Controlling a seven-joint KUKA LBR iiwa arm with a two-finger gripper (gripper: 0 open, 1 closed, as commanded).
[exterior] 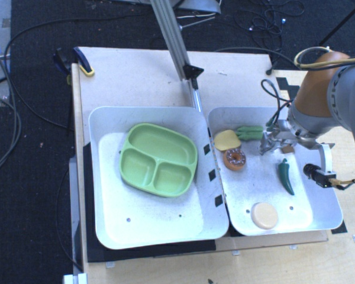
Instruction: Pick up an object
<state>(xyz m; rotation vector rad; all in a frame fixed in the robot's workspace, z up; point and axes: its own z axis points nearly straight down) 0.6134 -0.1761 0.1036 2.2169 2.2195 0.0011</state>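
In the right bin (319, 215) lie a yellow wedge (227, 139), a brown donut (234, 159), a light green pod (249, 132), a dark green pepper (286, 176) and a cream disc (264, 215). My gripper (272, 142) hangs over the bin's upper middle, just right of the green pod and above the pepper. Nothing is seen held in it.
The left bin (106, 218) holds a green divided plate (158, 159). A metal pole (171, 31) slants from the back toward the bins' shared edge. The grey arm with its orange band (319, 93) comes in from the right. Cables lie on the dark floor around the bench.
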